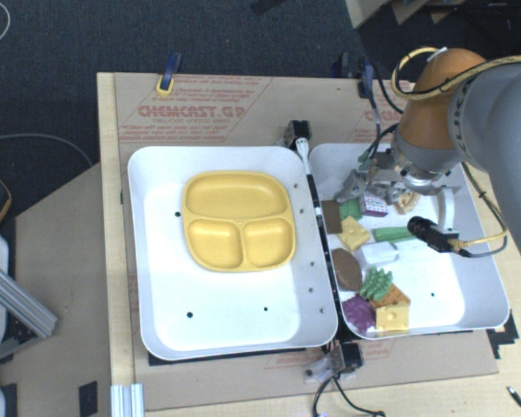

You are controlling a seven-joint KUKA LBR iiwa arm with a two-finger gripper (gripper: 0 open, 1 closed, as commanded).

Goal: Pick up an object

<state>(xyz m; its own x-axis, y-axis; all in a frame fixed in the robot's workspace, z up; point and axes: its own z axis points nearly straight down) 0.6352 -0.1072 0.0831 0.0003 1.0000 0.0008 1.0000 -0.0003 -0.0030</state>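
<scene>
My gripper (pixel 371 191) hangs low over the far part of the right bin (pixel 469 298), at the end of the grey arm with its orange band (pixel 434 115). Just below it lie a small pink-and-white patterned piece (pixel 375 205), a green piece (pixel 351 208) and a tan piece (pixel 406 201). Nearer the front of the same bin are a brown slab (pixel 332 216), a yellow cheese wedge (pixel 355 233), a green bar (pixel 391 233), a white block (pixel 380 253), a brown oval (pixel 347 270), a green leafy toy (pixel 377 282), purple grapes (pixel 359 311) and a yellow-orange block (pixel 393 317).
The left bin (pixel 156 302) holds a yellow divided plate (pixel 240 218). The right half of the right bin is bare white floor. A divider rim (pixel 317 233) runs between the two bins. The bench's cardboard top (pixel 208 102) stretches behind them.
</scene>
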